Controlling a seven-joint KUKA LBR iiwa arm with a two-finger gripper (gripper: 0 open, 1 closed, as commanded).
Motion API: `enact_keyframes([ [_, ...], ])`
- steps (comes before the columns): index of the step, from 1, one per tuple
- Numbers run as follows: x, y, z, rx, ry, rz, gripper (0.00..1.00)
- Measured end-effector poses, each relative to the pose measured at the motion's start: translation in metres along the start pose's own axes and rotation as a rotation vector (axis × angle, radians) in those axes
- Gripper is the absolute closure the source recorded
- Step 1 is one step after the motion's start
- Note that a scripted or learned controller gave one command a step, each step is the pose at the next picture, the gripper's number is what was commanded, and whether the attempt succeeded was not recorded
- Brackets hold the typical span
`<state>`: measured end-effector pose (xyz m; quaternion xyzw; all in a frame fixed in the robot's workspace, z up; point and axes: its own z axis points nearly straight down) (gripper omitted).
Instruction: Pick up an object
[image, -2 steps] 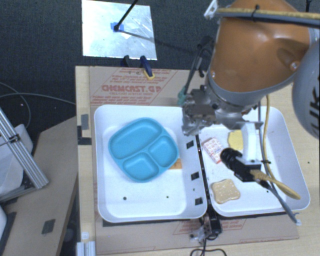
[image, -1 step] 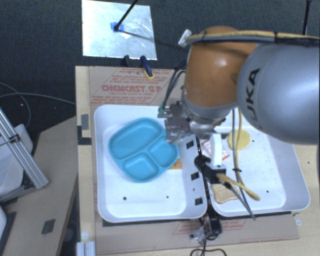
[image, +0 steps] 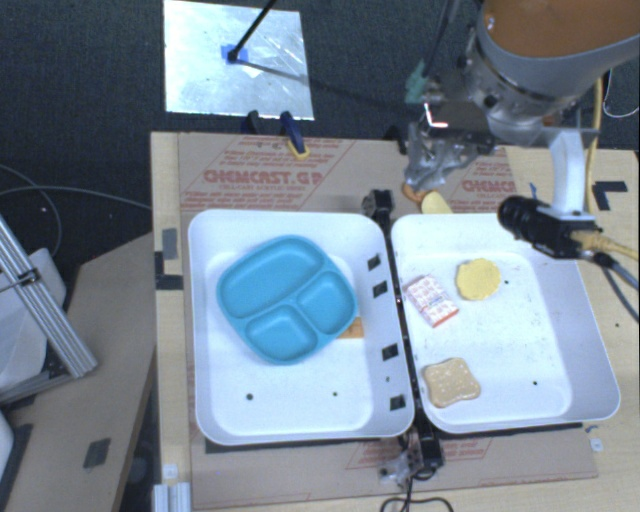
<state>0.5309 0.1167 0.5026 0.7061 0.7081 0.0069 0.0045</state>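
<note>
Gripper (image: 437, 172) raised over the far edge of the right bin (image: 590, 395), near that bin's far-left corner. Fingers hang downward from the grey wrist; their tips sit right at a small pale yellow piece (image: 436, 203) that lies at the bin's far rim. Whether the fingers are closed on that piece, or merely above it, I cannot tell: the tips are dark and blurred against the cardboard behind them.

Moving outward, within the right bin: a round yellow item (image: 478, 279) toward the middle-far part, a red-and-white checked packet (image: 431, 300) just beside the divider between the bins, and a tan toast-like slab (image: 450, 381) near the bin's near-left corner. All three rest flat on the bin floor, well apart from the fingers.

Left bin (image: 205, 330): a blue divided plate (image: 287, 311) sits in the middle, with a small orange scrap (image: 351, 328) peeking out at its right edge.

Judgement on progress: no secure pick is confirmed. The yellow piece at the rim is the likely target. What remains, at most, is confirming a grip and lifting it clear; otherwise the grasp itself is not yet done.
</note>
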Motion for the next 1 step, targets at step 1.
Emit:
enact_keyframes([
  [1,0.0073,-0.0465,0.0394,0.017,-0.003,-0.002,1.00],
])
